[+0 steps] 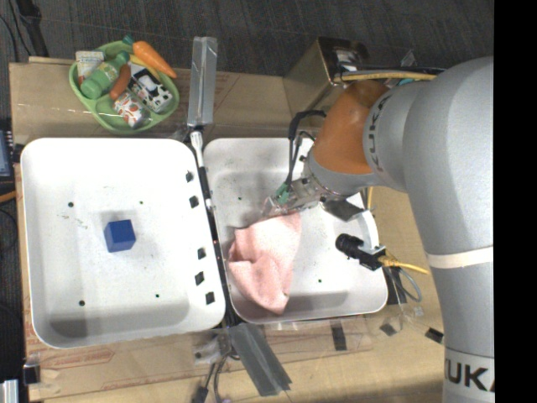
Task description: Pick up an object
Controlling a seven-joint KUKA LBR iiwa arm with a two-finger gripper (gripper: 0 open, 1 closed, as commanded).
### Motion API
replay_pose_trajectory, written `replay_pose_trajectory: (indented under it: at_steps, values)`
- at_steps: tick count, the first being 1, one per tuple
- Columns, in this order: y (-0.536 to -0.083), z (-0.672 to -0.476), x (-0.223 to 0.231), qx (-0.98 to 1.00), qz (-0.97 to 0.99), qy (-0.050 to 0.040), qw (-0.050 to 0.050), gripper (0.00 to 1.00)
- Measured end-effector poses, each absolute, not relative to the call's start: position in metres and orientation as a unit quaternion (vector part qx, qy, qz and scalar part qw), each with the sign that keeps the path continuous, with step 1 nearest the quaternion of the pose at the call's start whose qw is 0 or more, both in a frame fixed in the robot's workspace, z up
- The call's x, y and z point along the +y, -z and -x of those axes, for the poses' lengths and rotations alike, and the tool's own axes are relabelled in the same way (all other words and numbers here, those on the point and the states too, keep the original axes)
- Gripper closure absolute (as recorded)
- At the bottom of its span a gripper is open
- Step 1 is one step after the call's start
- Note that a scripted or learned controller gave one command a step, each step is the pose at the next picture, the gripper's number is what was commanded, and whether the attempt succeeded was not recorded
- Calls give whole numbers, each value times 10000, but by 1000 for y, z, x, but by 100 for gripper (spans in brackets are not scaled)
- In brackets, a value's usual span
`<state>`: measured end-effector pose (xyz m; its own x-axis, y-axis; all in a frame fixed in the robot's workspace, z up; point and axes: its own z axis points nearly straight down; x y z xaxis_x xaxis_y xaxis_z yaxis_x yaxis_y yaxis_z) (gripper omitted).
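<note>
A pink cloth [267,263] lies in the right bin [336,305], its upper corner drawn up to my gripper [284,200]. The gripper hangs over the middle of that bin, with its fingers shut on the cloth's top edge. Most of the cloth trails down and to the left, toward the bin's front left corner, with a fold at its left side. A blue cube [120,235] sits alone in the left bin [50,309], far from the gripper.
A green bowl [92,112] of toy food, a carrot among it, stands on the bench behind the left bin. A grey divider [204,225] with black clips runs between the bins. The arm's bulk covers the right bin's far right side.
</note>
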<state>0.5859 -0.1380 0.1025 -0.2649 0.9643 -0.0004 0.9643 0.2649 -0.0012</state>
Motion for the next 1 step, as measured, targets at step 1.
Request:
replay_pose_trajectory:
  at_steps: [1]
  values:
    - [-93,-590,-137,-7831,6219,-1,-8,100]
